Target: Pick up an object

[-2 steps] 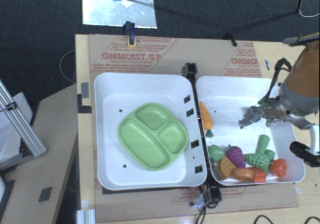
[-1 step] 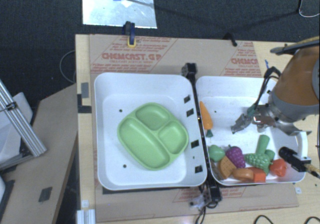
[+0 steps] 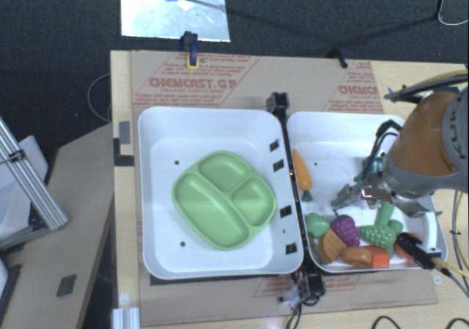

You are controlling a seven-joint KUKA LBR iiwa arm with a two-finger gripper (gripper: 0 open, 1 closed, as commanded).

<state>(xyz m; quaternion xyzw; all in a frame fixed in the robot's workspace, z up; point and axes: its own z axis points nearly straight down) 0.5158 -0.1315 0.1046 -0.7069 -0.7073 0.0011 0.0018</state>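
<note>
Bench under slanted overhead camera, two shallow white plastic bins side by side: left white bin (image 3: 157, 174) holding a pale green three-compartment plate (image 3: 223, 199), right white bin (image 3: 330, 137) holding the toy food. Grey arm with orange band (image 3: 432, 144) reaching in from the right, two-finger metal gripper (image 3: 350, 196) low over the right bin floor, just above the toy pile. Fingers splayed apart, nothing visible between them; no grasp yet, judged as the descent before closing. Candidate objects crowded along the near wall, probably slid there together: purple grape cluster (image 3: 344, 229) just below the gripper tip, green rounded toy (image 3: 316, 225) to its left, knobbly green vegetable (image 3: 382, 231) under the wrist, orange-brown pieces (image 3: 357, 254) against the rim. Orange carrot (image 3: 301, 168) lying apart, along the divider between bins. Open room: upper half of right bin bare, good for approach and lift. Tight spots: near wall and divider close to the pile, neighbours touching, so risk of nudging or pinching two at once.
</note>
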